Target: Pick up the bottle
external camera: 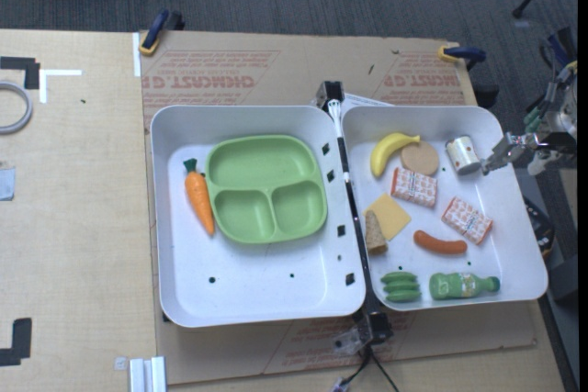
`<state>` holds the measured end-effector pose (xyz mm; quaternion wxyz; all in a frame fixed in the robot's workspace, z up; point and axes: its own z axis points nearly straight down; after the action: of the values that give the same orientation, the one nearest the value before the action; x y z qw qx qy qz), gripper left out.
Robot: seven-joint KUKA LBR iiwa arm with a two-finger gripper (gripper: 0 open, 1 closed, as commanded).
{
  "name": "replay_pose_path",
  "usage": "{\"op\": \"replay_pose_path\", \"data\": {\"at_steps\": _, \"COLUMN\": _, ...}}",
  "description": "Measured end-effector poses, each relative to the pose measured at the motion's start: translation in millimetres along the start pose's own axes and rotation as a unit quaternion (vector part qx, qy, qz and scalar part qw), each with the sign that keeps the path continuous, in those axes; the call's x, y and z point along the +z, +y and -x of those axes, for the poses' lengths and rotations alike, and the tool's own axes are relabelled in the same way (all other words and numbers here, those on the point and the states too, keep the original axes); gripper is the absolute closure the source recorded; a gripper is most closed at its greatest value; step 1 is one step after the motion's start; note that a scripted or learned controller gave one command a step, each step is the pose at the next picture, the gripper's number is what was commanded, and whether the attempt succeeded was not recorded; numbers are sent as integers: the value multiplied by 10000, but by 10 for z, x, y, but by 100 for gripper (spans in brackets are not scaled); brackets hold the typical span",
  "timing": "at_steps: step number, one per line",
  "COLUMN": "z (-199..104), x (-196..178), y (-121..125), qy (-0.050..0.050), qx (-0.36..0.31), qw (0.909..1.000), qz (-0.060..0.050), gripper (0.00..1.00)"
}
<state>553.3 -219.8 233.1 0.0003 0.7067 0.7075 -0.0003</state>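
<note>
the cardboard sheet (276, 73) under the two bins carries red printing, seen upside down from this camera. the left block reads roughly "chemzst, gp", though the letters are blurred and the reading is unsure. a second red block near the sheet's right end is too small to make out. the green bottle (464, 285) has a label, but nothing on it is legible.

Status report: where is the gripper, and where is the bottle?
Gripper at right bin's right edge. Bottle lying at near edge, ungrasped. Pea pods beside it.
</note>
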Motion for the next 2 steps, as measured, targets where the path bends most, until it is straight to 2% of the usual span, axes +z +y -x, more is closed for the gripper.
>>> {"op": "replay_pose_path", "data": {"at_steps": 1, "z": 1, "x": -97, "y": 7, "qy": -5, "qx": -14, "qw": 10000, "qz": 4, "gripper": 100}}
{"op": "replay_pose_path", "data": {"at_steps": 2, "z": -728, "x": -160, "y": -266, "qy": 1, "qx": -1563, "qw": 9877, "qz": 3, "gripper": 100}}
